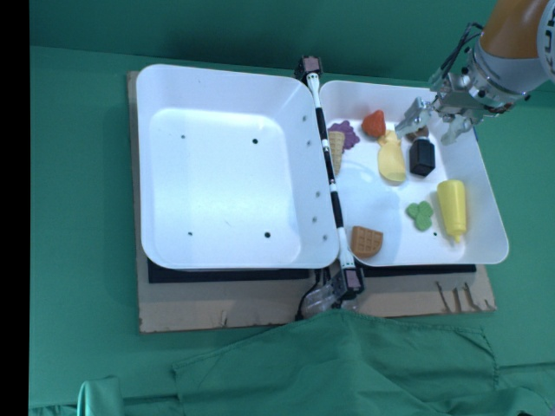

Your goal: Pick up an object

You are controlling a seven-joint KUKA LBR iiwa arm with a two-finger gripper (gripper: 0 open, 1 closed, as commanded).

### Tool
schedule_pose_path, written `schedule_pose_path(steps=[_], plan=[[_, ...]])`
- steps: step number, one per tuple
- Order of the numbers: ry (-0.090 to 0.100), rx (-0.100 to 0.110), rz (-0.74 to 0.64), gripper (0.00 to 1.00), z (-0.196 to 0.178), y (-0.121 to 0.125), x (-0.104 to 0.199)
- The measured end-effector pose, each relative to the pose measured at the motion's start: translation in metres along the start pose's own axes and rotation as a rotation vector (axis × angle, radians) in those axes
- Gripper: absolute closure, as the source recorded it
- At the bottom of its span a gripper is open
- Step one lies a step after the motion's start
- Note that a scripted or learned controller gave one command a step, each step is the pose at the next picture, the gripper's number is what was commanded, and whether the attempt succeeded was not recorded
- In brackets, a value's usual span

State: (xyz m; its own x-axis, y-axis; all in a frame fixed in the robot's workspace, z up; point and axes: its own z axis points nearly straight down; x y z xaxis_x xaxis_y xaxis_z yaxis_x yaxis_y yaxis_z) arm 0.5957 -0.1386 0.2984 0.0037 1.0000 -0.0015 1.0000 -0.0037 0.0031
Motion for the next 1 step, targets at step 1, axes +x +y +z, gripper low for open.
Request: schedule_pose_path(steps=[1], plan=[[0.001, 0.007, -0.003, 0.0, 0.086, 0.033, 0.021]])
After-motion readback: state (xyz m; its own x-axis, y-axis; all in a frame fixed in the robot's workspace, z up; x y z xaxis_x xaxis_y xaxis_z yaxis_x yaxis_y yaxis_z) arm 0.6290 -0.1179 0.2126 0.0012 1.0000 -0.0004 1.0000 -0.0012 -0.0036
